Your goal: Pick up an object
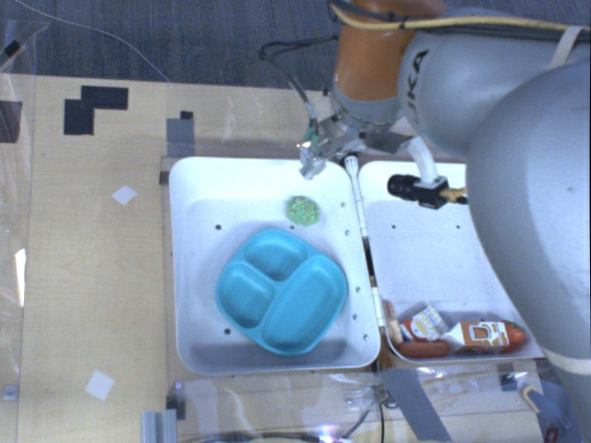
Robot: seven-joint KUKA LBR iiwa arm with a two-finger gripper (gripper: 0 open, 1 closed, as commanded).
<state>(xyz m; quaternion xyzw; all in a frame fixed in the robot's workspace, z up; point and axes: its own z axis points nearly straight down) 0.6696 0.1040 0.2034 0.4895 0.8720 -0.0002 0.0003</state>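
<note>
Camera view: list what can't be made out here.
- Right bin: its right side, covered by the grey arm.
- Hot dog and bottle: labels too small to read.
- Green ball: surface blurred.
- Gripper: whether open or shut, too small and blurred.

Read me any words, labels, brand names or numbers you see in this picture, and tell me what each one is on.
"KA": black letters on the grey arm below its orange band; the rest of the word is cut off by the curve.
Packet in the right bin: printed label, too small to read.
Bottle in the right bin: label too blurred to read.
Blue divided plate and green ball in the left bin: no text.
</note>
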